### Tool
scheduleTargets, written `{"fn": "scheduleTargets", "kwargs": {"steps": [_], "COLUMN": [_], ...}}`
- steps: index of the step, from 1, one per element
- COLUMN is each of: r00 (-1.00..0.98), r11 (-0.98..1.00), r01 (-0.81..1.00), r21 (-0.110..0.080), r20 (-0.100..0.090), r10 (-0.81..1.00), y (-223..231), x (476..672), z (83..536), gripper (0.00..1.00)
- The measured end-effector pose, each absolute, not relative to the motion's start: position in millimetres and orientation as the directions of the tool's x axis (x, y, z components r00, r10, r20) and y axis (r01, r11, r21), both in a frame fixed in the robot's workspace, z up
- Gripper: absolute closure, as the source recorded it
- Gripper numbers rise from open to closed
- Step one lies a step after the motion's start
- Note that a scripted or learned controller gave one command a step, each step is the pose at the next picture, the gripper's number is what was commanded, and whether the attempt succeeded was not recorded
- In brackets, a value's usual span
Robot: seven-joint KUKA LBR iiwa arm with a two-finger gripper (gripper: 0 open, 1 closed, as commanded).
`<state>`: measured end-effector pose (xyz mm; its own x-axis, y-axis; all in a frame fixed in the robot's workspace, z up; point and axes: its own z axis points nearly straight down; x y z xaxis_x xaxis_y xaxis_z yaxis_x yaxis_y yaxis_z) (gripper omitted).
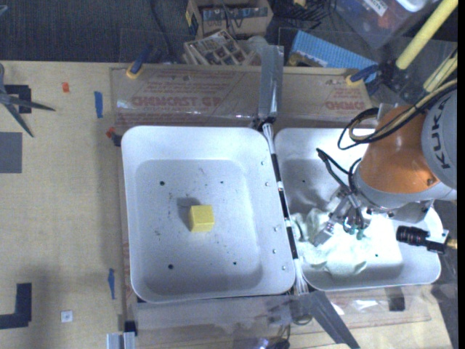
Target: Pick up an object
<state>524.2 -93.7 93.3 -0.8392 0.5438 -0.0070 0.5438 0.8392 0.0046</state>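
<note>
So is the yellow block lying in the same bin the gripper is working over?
No: the yellow block lies in the left bin, while the gripper is over the right bin.

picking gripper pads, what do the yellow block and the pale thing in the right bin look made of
Yellow block: looks like foam or sponge, with a matte face and softly blurred edges; painted wood is possible. Pale thing: seems to be thin cloth or crumpled plastic film, with limp folds and a faint green tint.

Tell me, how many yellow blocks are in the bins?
1. The yellow block sits near the middle of the left bin. More could be hidden in the right bin, under the arm.
</note>
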Motion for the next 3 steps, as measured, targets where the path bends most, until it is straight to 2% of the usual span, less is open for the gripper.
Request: {"fn": "scheduleTargets", "kwargs": {"steps": [1, 2, 3], "r00": [-0.879, -0.984, -0.984], "r11": [0.879, 0.984, 0.984], "r01": [0.476, 0.176, 0.176], "r21": [0.001, -0.001, -0.001], "r20": [-0.007, -0.009, -0.009], "r10": [0.476, 0.176, 0.176], "y": [-171, -224, -224], "x": [518.1, 538.7, 538.6], "z": [113, 118, 118], "gripper": [0.00, 0.00, 0.00]}}
